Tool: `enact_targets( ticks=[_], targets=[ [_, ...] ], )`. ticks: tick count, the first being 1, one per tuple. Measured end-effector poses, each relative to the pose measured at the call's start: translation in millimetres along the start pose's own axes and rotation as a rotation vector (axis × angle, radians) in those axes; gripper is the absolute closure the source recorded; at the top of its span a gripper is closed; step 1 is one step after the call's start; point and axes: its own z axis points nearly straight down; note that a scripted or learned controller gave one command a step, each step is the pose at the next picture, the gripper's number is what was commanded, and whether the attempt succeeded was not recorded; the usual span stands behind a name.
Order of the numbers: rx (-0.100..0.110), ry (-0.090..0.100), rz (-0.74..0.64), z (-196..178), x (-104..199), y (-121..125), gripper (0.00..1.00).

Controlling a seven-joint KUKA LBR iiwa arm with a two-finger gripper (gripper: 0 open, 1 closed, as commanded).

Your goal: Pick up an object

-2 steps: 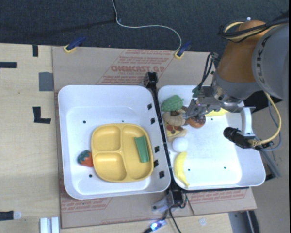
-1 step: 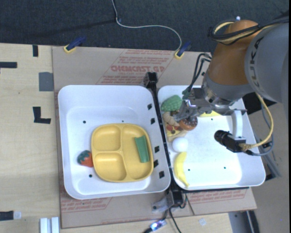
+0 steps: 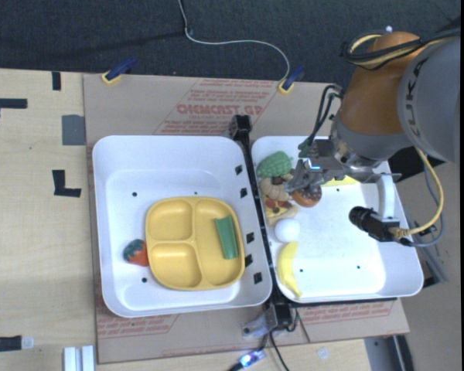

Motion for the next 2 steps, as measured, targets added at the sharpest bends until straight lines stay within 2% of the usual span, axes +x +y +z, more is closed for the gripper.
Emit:
enact_targets(
  ticks=[1, 2],
  targets=[
    [0.002, -0.001, 0.0, 15.9, 4.7, 9.1, 1.0],
    [0.002, -0.002, 0.001, 17.7, -0.7, -2.3, 1.0]
  ],
)
